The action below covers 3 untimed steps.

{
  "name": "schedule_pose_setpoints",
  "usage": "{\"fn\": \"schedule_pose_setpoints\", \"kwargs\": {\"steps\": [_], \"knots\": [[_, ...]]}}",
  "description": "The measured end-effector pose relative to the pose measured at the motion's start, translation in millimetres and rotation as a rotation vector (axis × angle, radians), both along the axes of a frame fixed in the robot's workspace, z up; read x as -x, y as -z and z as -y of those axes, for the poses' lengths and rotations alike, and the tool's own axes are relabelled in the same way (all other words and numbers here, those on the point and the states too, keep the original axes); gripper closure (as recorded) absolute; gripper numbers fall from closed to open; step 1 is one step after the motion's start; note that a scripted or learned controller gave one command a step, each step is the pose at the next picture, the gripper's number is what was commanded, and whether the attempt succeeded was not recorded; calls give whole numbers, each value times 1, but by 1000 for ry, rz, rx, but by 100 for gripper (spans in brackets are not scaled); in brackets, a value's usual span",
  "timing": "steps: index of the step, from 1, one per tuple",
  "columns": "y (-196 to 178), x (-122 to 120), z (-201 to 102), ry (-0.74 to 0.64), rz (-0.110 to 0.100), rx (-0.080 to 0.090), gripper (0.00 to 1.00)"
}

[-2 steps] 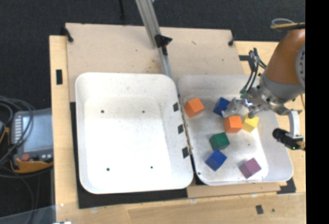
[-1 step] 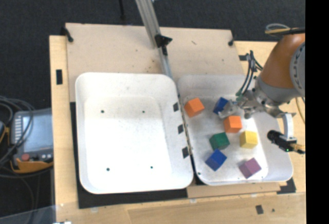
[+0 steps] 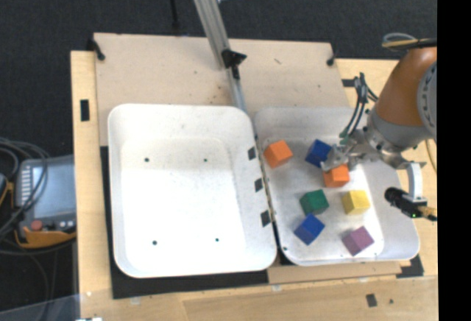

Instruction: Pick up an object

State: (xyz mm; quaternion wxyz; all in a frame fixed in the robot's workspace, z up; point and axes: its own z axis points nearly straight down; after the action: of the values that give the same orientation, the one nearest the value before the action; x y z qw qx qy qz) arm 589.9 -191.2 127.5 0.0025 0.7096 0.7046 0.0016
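The right bin (image 3: pixel 291 128) holds several coloured cubes: an orange cube (image 3: pixel 277 153) near its left wall, a blue cube (image 3: pixel 318 152), a small orange cube (image 3: pixel 338 177), a green cube (image 3: pixel 314 202), a yellow cube (image 3: pixel 355 201), a second blue cube (image 3: pixel 309 228) and a purple cube (image 3: pixel 358 239). My gripper (image 3: pixel 341 161) hangs low over the bin, right above the small orange cube and beside the upper blue cube. The wrist hides its fingertips.
The left bin (image 3: pixel 184 191) lies beside the right one. A slanted metal rail (image 3: pixel 210 10) rises from the bench behind the bins. A control pendant (image 3: pixel 40 198) sits off the bench at the far left.
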Motion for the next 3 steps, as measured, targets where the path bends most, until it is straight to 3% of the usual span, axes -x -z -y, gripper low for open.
{"fn": "schedule_pose_setpoints", "kwargs": {"steps": [2,3], "knots": [[-97,5,4,-10,1,1,100],[-107,-4,-48,-15,-3,-2,100]]}}
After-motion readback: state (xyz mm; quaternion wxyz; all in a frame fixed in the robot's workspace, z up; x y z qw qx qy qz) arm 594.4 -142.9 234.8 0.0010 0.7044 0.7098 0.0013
